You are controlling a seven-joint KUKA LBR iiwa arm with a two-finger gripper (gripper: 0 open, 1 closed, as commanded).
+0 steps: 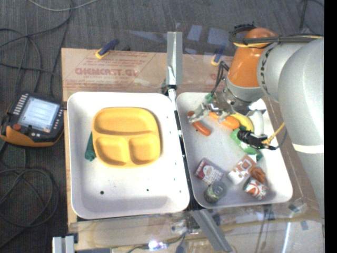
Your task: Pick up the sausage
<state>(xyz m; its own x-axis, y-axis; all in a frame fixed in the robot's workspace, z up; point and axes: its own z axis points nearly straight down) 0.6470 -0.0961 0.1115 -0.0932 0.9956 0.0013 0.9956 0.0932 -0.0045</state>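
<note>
Just below the fingers (202, 114), seemingly apart, the sausage (201, 128) lies loose in the right bin (279, 191).

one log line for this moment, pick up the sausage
gripper: low in right bin | sausage: on bin floor, just below gripper, not held | yellow tray: left bin
</note>
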